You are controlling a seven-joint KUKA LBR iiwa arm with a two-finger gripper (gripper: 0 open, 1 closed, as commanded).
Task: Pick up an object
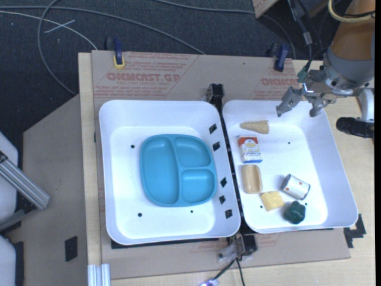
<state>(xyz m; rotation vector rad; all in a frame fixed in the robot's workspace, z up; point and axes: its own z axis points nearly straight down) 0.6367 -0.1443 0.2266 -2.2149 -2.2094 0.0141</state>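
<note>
Fingers on the gripper (301, 105) are spreading apart, released and grasping nothing, as they are hovering over the far rim of the right bin (333, 159). The grey arm with its orange band is reaching in from the right, well above the objects.

Six small things are lying in the right bin, any of which could be the object to pick. Nearest the fingers, a pale wedge (255, 126) is resting by the far end. Just beside it, toward the near side, a small red and white box (250, 149) is lying flat, and a tan oblong block (251, 179) is lying next in line. Further on, a yellow chunk (272, 201) is sitting just beside a dark green lump (294, 212), and a small white can (295, 186) is lying on its side near them. The left bin (119, 159) is holding a blue divided plate (178, 170).

By my judgement, the wedge is looking light and possibly soft, like foam or toy food, so it should be taking a gentle squeeze across its narrow sides. The box is probably stiff and light, best taken across its short width. The can is looking smooth and likely to roll or slip, so closing across its round body along the axis seems safer. The two bins are resting on a cardboard-covered surface (178, 70).
</note>
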